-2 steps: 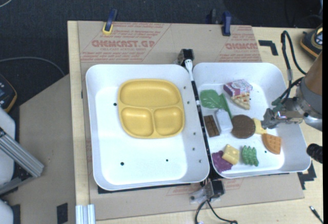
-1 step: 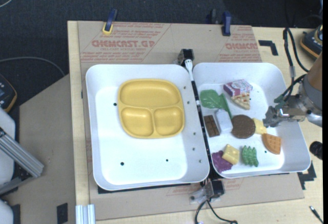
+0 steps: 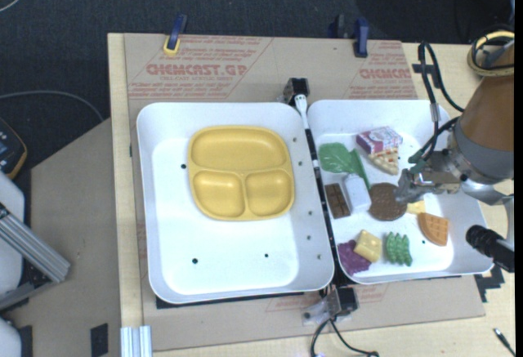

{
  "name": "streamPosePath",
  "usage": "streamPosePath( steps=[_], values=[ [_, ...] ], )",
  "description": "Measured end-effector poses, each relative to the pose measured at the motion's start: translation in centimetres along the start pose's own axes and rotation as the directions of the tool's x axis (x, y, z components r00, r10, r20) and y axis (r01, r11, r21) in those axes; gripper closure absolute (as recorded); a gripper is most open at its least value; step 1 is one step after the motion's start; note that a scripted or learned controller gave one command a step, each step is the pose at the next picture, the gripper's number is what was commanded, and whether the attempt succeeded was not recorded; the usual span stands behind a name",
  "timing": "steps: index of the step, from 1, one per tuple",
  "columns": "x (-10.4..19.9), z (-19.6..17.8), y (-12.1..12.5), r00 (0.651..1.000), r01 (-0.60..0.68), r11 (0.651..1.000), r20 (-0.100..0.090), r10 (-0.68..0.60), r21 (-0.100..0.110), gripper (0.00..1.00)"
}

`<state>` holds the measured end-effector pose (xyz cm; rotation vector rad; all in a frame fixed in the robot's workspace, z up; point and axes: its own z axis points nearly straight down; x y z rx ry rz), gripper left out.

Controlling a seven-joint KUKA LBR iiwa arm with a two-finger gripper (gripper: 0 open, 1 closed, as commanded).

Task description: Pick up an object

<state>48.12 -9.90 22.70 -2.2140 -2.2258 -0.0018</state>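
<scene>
The right bin (image 3: 327, 114) holds several toy foods. A brown round cookie (image 3: 384, 203) lies near its middle. My gripper (image 3: 407, 185) hangs low over the cookie's upper right edge, at the end of the grey arm reaching in from the right. Nothing shows as lifted. Left of the cookie lies a brown chocolate bar (image 3: 337, 198), with a green leaf (image 3: 340, 159) above it. A purple and white box (image 3: 378, 138) and a cake slice (image 3: 386, 160) lie toward the back. A small yellow piece (image 3: 417, 207) peeks out just right of the cookie.
An orange waffle (image 3: 434, 229), green piece (image 3: 397, 249), yellow piece (image 3: 368, 245) and purple grapes (image 3: 350, 258) line the right bin's front. The left bin (image 3: 163, 216) holds a yellow divided plate (image 3: 241, 170). A black clamp (image 3: 297, 91) sits between the bins at the back.
</scene>
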Motion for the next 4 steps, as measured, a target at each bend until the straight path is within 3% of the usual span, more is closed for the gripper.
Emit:
streamPosePath(
  steps=[1, 3, 4],
  values=[
    [6.2, 0.5, 1.4, 1.000, 0.002, 1.000, 0.000, -0.002, -0.001, 1.00],
    [16.7, 0.1, 2.0, 1.000, 0.002, 1.000, 0.000, -0.002, -0.003, 1.00],
    [18.3, -0.3, 2.7, 1.000, -0.002, 1.000, 0.002, 0.002, -0.003, 1.00]
  ],
)
